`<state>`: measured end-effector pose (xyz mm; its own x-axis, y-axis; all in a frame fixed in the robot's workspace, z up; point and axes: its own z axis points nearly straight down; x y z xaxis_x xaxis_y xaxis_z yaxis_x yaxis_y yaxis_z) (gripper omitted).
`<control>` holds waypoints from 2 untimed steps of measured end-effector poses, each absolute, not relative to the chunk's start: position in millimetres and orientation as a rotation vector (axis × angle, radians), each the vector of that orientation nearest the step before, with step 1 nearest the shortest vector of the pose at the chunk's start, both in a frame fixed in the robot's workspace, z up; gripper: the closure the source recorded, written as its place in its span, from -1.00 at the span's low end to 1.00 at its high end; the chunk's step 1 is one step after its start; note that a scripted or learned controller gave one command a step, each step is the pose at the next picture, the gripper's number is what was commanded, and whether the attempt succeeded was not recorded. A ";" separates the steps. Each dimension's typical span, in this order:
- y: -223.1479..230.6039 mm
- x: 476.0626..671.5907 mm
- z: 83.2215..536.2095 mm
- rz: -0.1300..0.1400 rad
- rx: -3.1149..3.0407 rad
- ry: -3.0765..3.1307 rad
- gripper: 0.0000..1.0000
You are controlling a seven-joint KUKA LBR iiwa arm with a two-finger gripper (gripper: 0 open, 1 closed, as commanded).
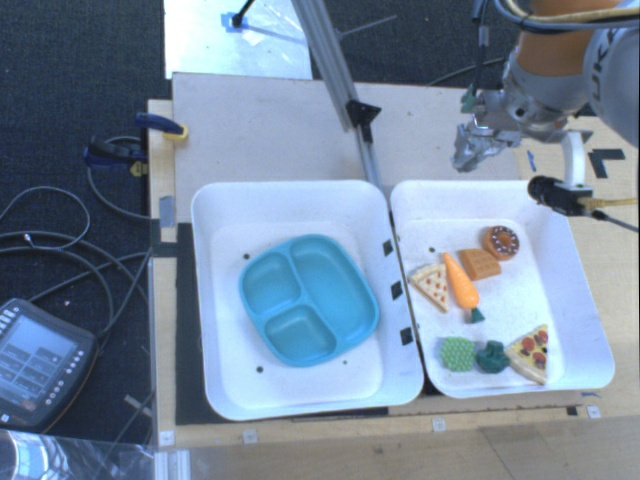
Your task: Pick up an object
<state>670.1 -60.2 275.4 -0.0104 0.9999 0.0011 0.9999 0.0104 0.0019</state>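
Two shallow white bins sit side by side on the surface; the left bin (pixel 215 298) holds a blue divided plate (pixel 308 299); the right bin (pixel 585 313) holds small toy foods. A toy carrot (pixel 461 281) lies near the bin's middle, touching a pizza slice (pixel 431 286) and just beside a brown toast piece (pixel 479 264); a doughnut (pixel 500 241) lies toward the far edge; a green broccoli (pixel 458 353), a darker green piece (pixel 491 357) and a second pizza slice (pixel 530 352) lie along the near edge. These are judged light, stiff and somewhat slick; the carrot is best taken across its narrow middle. The gripper (pixel 477 154) hangs past the right bin's far edge, pointing down, nothing held; whether the fingers are spread cannot be told.
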 end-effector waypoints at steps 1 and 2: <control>-7.5 648.9 257.6 0.000 2.211 2.235 1.00; 41.0 630.1 262.1 0.003 2.211 2.235 1.00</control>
<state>630.1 41.0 262.1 -0.0110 0.9999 0.0027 0.9999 0.0110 0.0002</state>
